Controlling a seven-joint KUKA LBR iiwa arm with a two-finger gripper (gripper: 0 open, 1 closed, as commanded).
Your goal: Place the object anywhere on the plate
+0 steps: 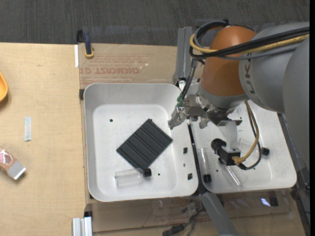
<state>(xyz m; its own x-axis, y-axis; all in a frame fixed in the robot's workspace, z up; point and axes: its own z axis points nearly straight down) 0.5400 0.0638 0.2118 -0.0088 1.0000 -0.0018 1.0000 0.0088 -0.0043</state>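
dark ribbed plate (pixel 144 142) in left bin (pixel 98 132), jaws (pixel 178 117) just right of it, grip state unclear

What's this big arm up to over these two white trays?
A grey-and-orange arm reaches in from the right, its gripper hanging over the wall between the two bins. The left bin holds a dark ribbed plate lying flat, with a small clear vial beside it near the front. The job is to put an object on that plate; nothing sits on it yet.
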